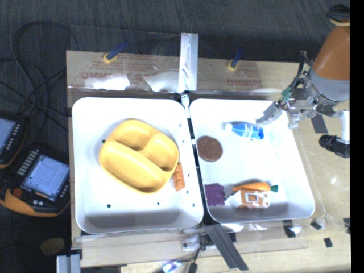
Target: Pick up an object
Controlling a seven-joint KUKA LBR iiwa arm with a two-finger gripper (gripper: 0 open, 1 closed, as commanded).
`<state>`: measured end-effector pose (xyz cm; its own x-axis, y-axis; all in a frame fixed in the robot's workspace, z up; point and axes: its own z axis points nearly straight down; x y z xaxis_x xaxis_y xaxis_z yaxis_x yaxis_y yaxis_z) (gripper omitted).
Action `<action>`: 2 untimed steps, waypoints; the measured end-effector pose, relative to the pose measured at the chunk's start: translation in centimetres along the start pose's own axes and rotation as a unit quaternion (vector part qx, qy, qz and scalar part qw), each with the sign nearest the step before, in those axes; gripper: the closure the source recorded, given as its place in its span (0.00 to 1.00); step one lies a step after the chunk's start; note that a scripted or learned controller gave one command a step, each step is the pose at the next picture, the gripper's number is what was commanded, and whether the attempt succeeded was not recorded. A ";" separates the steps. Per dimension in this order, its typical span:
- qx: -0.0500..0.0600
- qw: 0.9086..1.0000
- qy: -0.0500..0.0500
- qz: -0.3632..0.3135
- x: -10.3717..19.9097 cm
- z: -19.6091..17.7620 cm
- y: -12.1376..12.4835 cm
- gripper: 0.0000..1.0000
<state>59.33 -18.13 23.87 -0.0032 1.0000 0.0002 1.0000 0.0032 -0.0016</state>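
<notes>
The gripper (280,111) hangs over the far right edge of the right bin (284,169). I cannot tell its state, and nothing shows in its grip. A small blue and white bottle (244,129) lies on its side just left of the gripper. Nearer sit a brown disc (209,148), a purple lump (214,194) and an orange toy (253,193). The left bin (91,198) has a big yellow thing (138,155).

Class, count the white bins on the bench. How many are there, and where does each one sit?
2. The left bin holds the big yellow object; the right bin sits beside it, nearer the arm.
</notes>
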 end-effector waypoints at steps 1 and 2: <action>0.000 1.000 -0.002 -0.027 2.0 5.4 7.1 0.00; 0.001 1.000 -0.004 -0.027 2.0 4.5 7.2 1.00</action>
<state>66.49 -16.09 19.40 -0.0575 0.9983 -0.0076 0.9983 0.0574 -0.0032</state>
